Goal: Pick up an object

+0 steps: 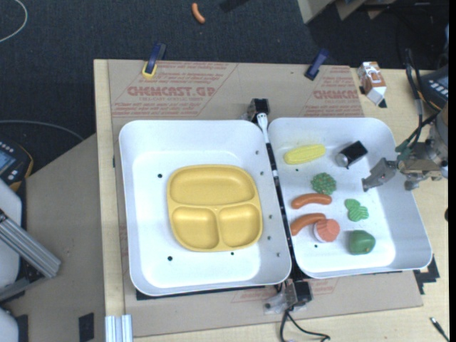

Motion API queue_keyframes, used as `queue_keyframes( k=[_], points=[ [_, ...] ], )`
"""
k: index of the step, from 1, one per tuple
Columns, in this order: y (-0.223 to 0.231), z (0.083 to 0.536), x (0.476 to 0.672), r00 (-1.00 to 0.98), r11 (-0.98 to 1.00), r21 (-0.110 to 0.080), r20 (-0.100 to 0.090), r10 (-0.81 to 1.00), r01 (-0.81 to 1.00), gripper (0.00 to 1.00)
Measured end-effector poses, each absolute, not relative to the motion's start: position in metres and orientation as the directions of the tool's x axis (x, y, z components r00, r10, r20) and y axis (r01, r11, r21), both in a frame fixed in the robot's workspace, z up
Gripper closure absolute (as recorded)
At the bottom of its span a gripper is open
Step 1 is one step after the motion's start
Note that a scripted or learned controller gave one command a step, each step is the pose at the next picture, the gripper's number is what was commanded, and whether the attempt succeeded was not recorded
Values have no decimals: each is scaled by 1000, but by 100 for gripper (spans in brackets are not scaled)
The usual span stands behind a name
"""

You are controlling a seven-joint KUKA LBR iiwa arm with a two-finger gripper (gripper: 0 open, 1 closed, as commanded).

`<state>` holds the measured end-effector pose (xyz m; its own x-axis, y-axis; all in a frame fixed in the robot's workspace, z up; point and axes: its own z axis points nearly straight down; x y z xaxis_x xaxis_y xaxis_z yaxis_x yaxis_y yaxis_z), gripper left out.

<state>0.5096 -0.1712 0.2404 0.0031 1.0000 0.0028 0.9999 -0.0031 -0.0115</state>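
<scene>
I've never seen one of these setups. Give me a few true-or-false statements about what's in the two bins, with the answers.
1. A yellow tray lies in the left bin. True.
2. The corn lies in the left bin. False: it lies in the right bin, near its far edge.
3. The hand grips the corn. False: it is apart from it, over the right bin's right side.
4. Two sausages lie in the right bin. True.
5. The tray holds broccoli. False: it lies in the right bin.

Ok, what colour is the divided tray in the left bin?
Yellow: the divided tray, seen clearly in the camera view.
</scene>
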Motion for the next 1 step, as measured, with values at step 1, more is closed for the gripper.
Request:
queue_keyframes(
  k=[1],
  points=[
    [-171, 246, 512, 0, 0, 0, 0, 1000, 1000, 0]
  ],
)
